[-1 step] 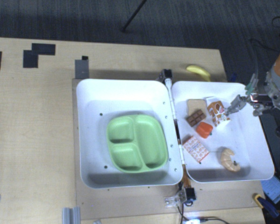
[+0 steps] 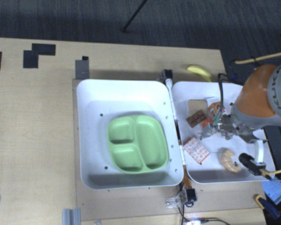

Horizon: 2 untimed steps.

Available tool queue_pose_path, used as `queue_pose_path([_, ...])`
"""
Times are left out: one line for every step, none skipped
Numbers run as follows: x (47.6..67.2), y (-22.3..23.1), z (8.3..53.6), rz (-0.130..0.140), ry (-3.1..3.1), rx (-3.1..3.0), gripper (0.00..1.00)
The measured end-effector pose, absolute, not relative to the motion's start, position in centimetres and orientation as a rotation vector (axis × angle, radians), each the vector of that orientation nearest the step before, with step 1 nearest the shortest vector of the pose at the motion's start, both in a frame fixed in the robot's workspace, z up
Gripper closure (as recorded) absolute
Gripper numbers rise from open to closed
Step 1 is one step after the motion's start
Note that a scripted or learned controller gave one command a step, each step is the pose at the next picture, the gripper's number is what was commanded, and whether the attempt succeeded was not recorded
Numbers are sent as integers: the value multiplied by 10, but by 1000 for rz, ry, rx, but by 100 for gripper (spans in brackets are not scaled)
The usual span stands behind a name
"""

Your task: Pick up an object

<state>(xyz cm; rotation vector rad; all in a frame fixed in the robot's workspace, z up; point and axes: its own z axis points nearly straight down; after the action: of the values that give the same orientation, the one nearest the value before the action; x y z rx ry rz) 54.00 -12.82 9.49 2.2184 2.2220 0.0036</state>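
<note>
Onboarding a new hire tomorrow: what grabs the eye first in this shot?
The pale green divided tray sitting alone in the left bin stands out most. Next is the arm's orange band coming in from the right, with the gripper low over the right bin among small clutter: a red-and-white patterned packet, a brown packet and a tan pastry-like item. A yellow banana lies on the bench just behind that bin.

Banana point(image 2: 199, 71) behind right bin point(image 2: 192, 172)

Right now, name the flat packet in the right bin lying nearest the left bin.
The red-and-white checked packet, close to the divider; the brown packet sits farther back, nearer the gripper.
</note>
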Motion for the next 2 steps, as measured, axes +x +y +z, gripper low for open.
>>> queue_pose_path([489,-89,87,8,2217,2216,0])
queue_pose_path([491,-88,98,15,2216,2213,100])
